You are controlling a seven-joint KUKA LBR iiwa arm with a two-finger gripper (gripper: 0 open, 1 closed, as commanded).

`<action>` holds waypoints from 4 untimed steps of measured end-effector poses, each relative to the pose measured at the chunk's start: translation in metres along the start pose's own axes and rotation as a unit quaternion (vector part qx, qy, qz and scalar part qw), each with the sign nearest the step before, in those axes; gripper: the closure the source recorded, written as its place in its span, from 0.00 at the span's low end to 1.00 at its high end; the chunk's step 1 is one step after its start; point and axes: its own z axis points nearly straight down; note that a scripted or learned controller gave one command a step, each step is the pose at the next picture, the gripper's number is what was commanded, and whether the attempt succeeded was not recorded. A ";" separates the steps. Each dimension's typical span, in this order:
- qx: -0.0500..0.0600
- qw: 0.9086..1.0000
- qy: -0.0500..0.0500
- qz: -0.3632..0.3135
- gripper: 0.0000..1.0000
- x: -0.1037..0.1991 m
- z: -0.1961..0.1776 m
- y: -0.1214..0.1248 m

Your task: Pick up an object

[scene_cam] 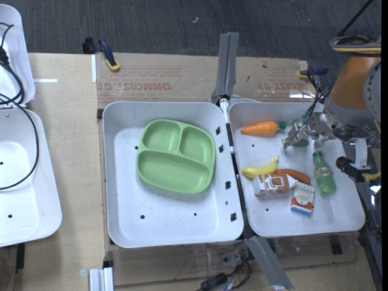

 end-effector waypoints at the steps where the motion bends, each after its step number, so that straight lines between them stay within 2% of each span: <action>1: 0.005 0.993 0.007 -0.119 0.00 -0.015 0.001 0.038; 2: 0.007 0.985 0.007 -0.175 0.00 -0.018 0.002 0.037; 3: 0.003 0.984 0.004 -0.176 1.00 -0.018 -0.009 0.039; 4: -0.001 0.998 -0.001 -0.068 1.00 0.012 -0.142 0.039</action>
